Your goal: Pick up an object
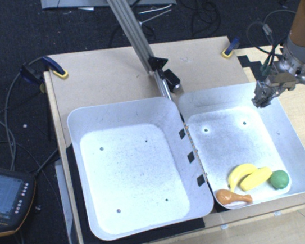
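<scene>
- The gripper (262,98) of a grey KUKA arm (300,45) hung over the far right corner of the right bin (228,135), at that bin's upper rim, as seen from the fixed camera above the bench (111,76).
- Whether its fingers were spread or pressed together could not be told from this slant; the dark tip appeared as one small blurred mass, and nothing was seen between the fingers.
- The objects available for picking lay clustered in the near right corner of the right bin, well apart from the gripper.
- A yellow banana (241,172) curved there, touching a second yellow piece (256,178) just beside it; whether that piece was another banana or a different fruit could not be made out.
- A green round object (279,180) rested at the right end of the yellow pair, close against the bin's wall.
- An orange-brown object (233,196) shaped like a drumstick lay in front of the yellow pieces, near the bin's front rim.
- The left bin (129,173) stood alongside, its right edge overlapping the divide between the two bins.
- A metal pole (134,30) slanted down from the top of the frame to a black clamp (167,76) at the bins' far edge.
- A handheld control pendant (4,194) sat on the dark floor to the left of the bench, its cables trailing around it.
</scene>
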`<state>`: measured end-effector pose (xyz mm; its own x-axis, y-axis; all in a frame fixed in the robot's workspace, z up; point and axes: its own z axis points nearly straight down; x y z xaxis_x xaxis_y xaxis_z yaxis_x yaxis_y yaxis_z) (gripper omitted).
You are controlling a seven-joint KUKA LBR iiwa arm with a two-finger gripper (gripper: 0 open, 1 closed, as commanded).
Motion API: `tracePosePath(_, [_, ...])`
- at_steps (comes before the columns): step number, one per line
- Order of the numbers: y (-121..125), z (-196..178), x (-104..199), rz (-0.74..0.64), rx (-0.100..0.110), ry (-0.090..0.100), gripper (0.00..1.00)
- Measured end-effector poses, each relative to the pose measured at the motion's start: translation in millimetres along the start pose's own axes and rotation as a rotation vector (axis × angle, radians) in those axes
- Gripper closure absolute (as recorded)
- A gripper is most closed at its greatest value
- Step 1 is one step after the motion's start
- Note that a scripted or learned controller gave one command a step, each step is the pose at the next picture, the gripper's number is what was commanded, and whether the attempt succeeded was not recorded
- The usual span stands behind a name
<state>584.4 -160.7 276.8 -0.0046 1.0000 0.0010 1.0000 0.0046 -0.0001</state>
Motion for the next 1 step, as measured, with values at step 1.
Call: tracePosePath(1, [15.8,9.7,60.2,-0.001,0.001,0.0,1.0])
